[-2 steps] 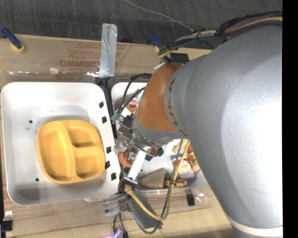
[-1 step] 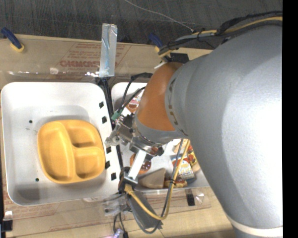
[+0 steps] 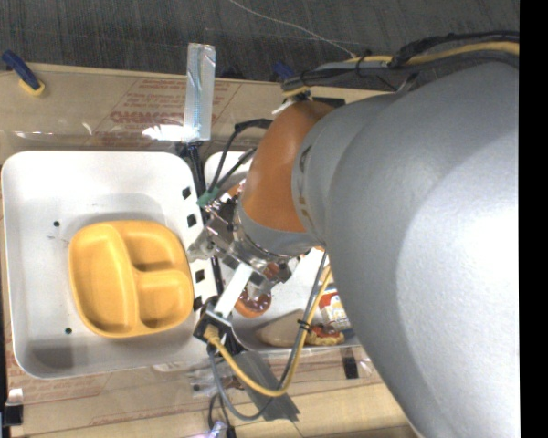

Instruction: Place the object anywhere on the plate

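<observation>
Camera view: grey arm point(image 3: 420, 235) is reaching down over the right bin point(image 3: 221, 167).
Yellow divided plate point(image 3: 131, 278) is sitting in the left bin point(image 3: 27, 245); gripper point(image 3: 247, 290) is hanging near small colourful objects point(image 3: 324, 322), which object is the task's cannot be told, grip state cannot be told, faint red cardboard printing is unreadable.

Two white bins sit side by side on a brown board point(image 3: 100, 99) printed with faded red lettering. The left bin point(image 3: 27, 245) is in full sight; the right bin point(image 3: 221, 164) is mostly hidden. A strip of silver tape point(image 3: 200, 89) stands at the left bin's far rim. A blue clamp point(image 3: 23, 71) grips the board's far left corner, and another point(image 3: 283, 69) sits further right. Dark grey carpet point(image 3: 91, 12) lies beyond, crossed by a thin white cord point(image 3: 256, 15).
</observation>
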Controlling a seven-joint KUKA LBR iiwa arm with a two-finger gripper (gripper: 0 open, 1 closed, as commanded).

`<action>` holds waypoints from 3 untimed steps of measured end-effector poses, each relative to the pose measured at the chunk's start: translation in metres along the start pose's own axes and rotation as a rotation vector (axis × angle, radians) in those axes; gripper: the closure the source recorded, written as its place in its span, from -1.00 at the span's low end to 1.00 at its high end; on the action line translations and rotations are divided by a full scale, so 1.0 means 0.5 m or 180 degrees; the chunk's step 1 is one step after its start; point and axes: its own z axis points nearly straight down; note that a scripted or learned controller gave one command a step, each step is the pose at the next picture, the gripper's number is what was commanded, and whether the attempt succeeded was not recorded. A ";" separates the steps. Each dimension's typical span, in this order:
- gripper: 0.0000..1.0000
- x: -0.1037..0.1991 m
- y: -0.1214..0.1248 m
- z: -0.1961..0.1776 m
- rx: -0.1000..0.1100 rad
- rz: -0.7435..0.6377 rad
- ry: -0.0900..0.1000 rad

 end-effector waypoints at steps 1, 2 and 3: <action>-1.00 0.042 -0.038 -0.032 -0.0001 0.0644 -0.0004; 1.00 0.044 -0.040 -0.049 0.0013 0.0610 -0.0016; -1.00 0.044 -0.041 -0.048 0.0015 0.0606 -0.0020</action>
